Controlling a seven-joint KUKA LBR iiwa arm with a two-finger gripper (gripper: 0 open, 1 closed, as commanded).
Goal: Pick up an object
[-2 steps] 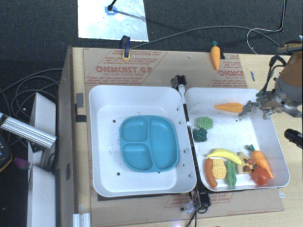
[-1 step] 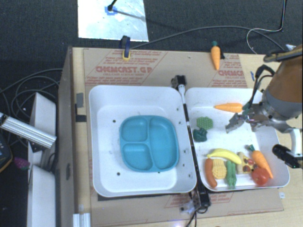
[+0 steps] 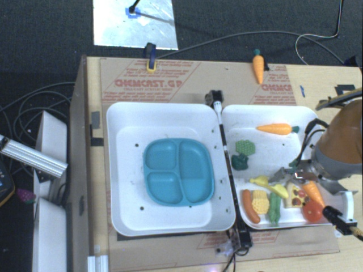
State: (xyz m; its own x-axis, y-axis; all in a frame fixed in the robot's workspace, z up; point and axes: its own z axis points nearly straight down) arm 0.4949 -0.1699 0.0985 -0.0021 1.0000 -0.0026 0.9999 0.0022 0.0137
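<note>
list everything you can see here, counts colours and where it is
bins: 2, white, side by side on the bench
divided plate: 1, blue, in the left bin
carrot: 1, orange, top of the right bin
second carrot: 1, orange, on the cardboard behind the bins
broccoli: 1, green, right bin near the divider
dark green piece: 1, just below the broccoli
toy food pile: several, yellow, green, orange, red, front of the right bin
clamp: 1, blue and yellow, back cardboard edge
arm: 1, grey and orange, from the right
end effector: 1, over the food pile
</note>
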